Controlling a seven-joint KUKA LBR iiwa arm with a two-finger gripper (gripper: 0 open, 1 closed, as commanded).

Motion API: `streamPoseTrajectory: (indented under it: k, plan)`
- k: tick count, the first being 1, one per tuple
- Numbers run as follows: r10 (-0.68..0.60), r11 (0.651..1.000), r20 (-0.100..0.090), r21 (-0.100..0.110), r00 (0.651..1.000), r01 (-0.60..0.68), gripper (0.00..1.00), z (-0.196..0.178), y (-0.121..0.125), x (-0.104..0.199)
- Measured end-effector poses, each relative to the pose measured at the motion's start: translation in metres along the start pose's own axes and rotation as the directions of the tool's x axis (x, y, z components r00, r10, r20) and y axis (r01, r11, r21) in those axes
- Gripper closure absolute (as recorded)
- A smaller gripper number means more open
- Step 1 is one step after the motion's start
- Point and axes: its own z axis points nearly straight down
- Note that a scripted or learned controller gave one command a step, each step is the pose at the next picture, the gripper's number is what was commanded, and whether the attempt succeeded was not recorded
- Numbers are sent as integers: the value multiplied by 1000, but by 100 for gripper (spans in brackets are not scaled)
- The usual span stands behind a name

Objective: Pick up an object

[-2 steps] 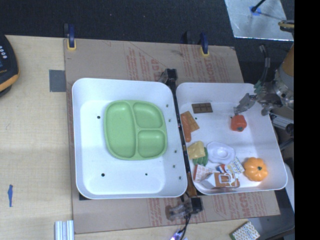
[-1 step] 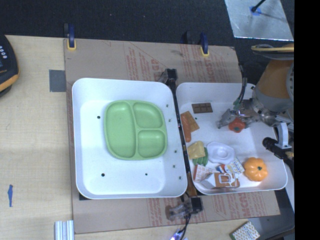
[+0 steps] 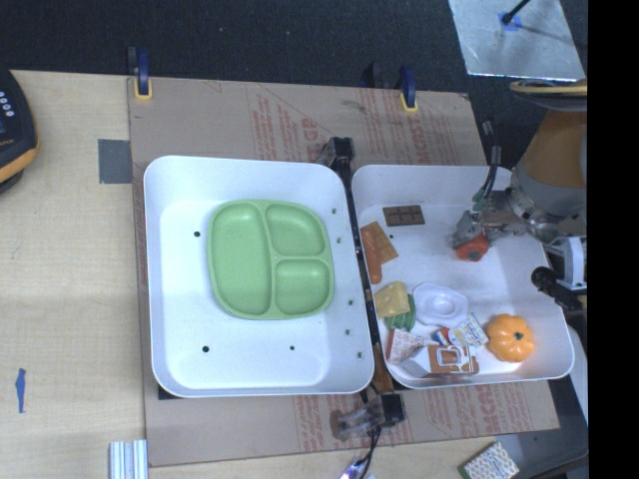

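The gripper is low in the right bin, at its upper right, directly over a small red object that touches or sits just under its tip. How the gripper is set cannot be told from this slant, nor whether the red piece is held. Other candidates lie toward the near side: an orange pumpkin, a clear cup and packets. The green plate sits in the left bin.
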Motion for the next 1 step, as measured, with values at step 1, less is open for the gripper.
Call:
streamPoseTrajectory:
  k: [1]
  plan:
    - [-5,1000,-4,0,1000,5,100,11,6,81]
